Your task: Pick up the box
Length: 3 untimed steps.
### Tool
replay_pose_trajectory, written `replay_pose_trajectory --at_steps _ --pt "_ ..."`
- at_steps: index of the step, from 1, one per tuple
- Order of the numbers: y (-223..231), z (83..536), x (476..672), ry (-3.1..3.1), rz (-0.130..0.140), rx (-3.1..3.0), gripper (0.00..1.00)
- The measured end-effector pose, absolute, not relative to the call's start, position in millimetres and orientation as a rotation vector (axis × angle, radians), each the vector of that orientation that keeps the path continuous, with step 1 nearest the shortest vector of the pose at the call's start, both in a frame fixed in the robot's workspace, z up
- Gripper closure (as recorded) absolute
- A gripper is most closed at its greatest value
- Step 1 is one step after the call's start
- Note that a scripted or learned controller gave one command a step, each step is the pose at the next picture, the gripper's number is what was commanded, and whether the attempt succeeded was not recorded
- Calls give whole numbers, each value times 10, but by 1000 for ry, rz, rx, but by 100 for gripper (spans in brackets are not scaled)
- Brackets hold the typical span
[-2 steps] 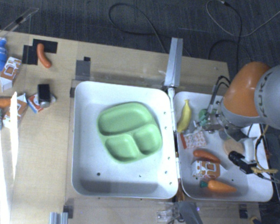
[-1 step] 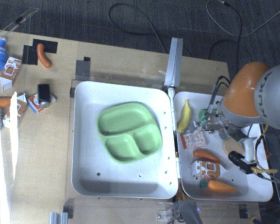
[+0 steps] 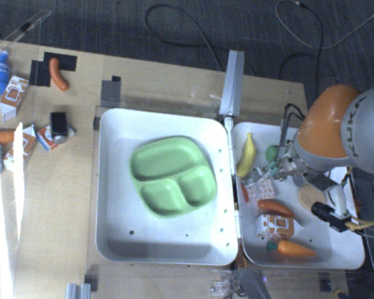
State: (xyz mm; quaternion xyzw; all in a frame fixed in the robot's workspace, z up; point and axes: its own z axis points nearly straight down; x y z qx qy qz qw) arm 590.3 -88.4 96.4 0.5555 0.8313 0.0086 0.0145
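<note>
1. We see a light wooden counter (image 3: pixel 50 231) under two white bins
2. We see dark grey carpeted floor (image 3: pixel 120 16) along the top, crossed by thin black cables (image 3: pixel 185 22)
3. We note a metal post (image 3: pixel 232 84) standing between the bins
4. We find a bright glare streak (image 3: pixel 2 220) at the left

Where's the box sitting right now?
The box lies in the right bin, toward its front, just below the red sausage and just above the carrot.
</note>
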Motion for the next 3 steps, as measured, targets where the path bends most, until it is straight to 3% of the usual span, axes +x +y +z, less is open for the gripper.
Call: replay_pose_trajectory --at_steps 1,2,3 --pt "-614 1851 6020 2618 5 1728 0" --pt "-430 1839 5486 2903 3 1191 0" --pt "-864 1512 5569 2888 3 1227 0"
